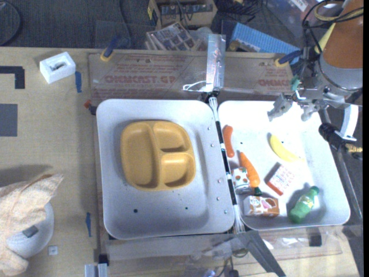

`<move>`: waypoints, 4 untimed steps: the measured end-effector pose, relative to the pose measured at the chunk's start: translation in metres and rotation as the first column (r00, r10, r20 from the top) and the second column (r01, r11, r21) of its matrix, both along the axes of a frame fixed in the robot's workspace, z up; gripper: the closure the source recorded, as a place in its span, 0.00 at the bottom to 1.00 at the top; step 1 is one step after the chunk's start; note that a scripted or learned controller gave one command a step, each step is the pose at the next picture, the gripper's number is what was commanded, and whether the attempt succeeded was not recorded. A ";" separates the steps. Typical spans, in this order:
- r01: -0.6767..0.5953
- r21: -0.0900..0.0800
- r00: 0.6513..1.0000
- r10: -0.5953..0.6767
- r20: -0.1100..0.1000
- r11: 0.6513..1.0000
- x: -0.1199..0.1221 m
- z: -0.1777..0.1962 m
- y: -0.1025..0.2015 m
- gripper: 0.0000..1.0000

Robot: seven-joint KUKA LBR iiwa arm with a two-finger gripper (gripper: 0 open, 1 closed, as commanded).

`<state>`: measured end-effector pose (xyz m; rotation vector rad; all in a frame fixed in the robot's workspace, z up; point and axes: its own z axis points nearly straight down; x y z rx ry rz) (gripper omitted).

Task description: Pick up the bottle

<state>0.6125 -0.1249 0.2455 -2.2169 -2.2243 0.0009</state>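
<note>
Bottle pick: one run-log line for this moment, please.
phase: approach | gripper: open, above right bin's far edge | bottle: lying near front corner of right bin, untouched | held: nothing

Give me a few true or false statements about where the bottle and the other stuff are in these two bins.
1. The green bottle lies in the right bin. True.
2. The gripper is closed around the bottle. False: it is above the bin's far edge, apart from the bottle.
3. The yellow divided tray sits in the left bin. True.
4. The banana lies on the tray. False: it is in the right bin.
</note>
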 end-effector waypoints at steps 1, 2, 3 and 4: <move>0.222 0.001 0.975 -0.222 -0.002 0.975 -0.083 -0.053 -0.038 0.00; 0.290 -0.001 0.957 -0.290 0.017 0.957 -0.125 -0.145 -0.075 0.00; 0.001 -0.007 1.000 -0.001 0.016 1.000 -0.075 -0.144 -0.074 0.00; 0.024 -0.004 0.999 -0.024 0.029 1.000 -0.019 -0.148 0.009 0.00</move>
